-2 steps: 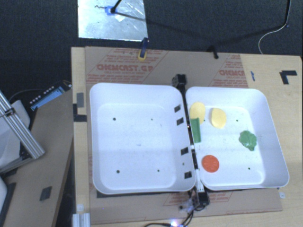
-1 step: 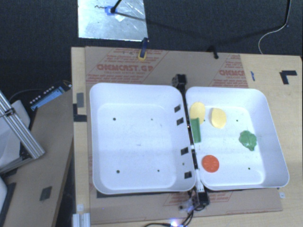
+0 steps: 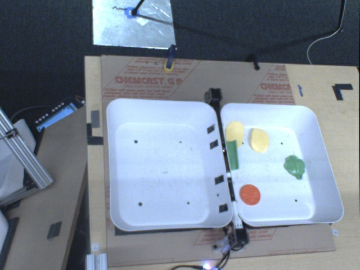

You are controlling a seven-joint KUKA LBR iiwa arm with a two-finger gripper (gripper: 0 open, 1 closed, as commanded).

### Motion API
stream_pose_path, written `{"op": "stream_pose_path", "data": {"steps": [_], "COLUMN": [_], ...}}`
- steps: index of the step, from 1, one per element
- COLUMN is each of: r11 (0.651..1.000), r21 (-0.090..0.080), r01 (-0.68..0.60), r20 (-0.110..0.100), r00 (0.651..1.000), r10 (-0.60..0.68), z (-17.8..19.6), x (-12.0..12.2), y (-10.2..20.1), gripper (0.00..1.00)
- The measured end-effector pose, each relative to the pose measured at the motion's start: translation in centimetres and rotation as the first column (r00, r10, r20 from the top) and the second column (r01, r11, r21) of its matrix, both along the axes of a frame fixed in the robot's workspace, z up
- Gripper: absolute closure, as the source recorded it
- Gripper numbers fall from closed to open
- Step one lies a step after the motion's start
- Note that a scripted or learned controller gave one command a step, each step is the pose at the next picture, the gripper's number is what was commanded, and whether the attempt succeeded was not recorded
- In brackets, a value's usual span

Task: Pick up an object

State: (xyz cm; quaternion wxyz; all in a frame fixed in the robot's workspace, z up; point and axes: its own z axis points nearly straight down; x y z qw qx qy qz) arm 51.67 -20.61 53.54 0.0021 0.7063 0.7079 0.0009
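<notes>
Gripper state I cannot tell, whether apart or together, nor whether it holds or touches anything; judging by the bins, no object has been lifted yet, so the step in hand is choosing a target and coming down on it.

Nearest the camera in the right bin (image 3: 329,167) lies an orange disc (image 3: 250,194), close to the divider. It looks flat, so pinching it would probably be hard. Further back and toward the bin's right side sits a green lump (image 3: 295,166), well apart from everything else and off the wall. That seems the best pick: there is room for a finger on either side, and it has some bulk to close on. A green stick (image 3: 232,154) lies along the divider, where the wall would likely block one side. Behind it, a yellow piece (image 3: 234,133) touches the stick's far end, and a second yellow piece (image 3: 259,140) sits just beside it; going for either risks nudging its neighbour.

A straight descent, centred on the lump, should serve. The left bin (image 3: 163,151) holds no objects. Beyond both bins lies a foil sheet (image 3: 133,14).
</notes>
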Motion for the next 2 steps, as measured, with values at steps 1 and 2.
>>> {"op": "stream_pose_path", "data": {"steps": [1, 2], "r11": [1.0, 1.0], "r21": [-0.001, 0.0], "r01": [-0.002, -0.001], "r20": [0.0, -0.001], "r00": [1.0, 1.0], "r10": [0.002, 0.001], "z": [0.01, -0.02], "x": [0.56, 0.02], "y": [0.0, 0.03], "gripper": [1.0, 1.0]}}
